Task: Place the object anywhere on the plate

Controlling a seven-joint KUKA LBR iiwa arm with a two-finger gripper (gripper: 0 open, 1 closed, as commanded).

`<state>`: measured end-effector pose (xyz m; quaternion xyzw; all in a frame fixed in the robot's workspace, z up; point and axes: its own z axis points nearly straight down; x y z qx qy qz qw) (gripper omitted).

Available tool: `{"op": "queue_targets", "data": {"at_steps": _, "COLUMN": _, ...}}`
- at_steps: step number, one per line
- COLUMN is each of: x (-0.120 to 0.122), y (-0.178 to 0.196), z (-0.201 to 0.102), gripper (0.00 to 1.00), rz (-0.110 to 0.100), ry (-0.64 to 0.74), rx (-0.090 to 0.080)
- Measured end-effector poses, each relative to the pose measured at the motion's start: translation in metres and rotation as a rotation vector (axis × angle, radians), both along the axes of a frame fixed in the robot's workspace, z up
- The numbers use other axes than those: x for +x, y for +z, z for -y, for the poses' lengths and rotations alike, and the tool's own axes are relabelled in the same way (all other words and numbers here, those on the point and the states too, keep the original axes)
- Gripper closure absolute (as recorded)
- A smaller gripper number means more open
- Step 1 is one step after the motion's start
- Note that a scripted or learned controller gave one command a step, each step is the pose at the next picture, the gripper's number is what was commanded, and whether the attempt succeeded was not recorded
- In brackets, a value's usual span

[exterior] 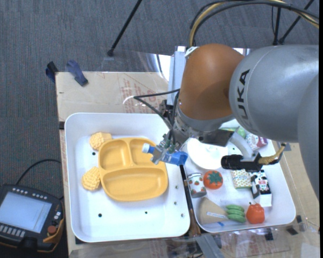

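The gripper (pixel 164 150) is hanging at the centre of the frame, over the right edge of the yellow plate (pixel 130 168), and a blue object (pixel 171 156) is sitting between its fingers. The plate is lying in the left bin (pixel 86 219) with 2 yellow waffle pieces (pixel 91 179) touching its left side. Toy foods are crowding the right bin (pixel 282 211), including a tomato (pixel 213 179).

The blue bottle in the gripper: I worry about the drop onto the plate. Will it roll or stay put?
The blue bottle looks rounded and lies sideways, so it may roll. It seems small and probably light. The yellow plate has raised dividers that would likely stop it.
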<state>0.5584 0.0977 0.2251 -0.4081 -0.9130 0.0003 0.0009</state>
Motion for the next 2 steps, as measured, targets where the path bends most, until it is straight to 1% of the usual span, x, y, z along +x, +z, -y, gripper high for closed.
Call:
{"op": "queue_targets", "data": {"at_steps": 1, "x": -0.012, "y": 0.031, "z": -0.042, "gripper": 1.0, "rz": 0.0, "ry": -0.095, "rx": -0.001}}
{"op": "queue_targets", "data": {"at_steps": 2, "x": -0.027, "y": 0.115, "z": -0.001, "gripper": 1.0, "rz": 0.004, "ry": 0.395, "rx": 0.0}}
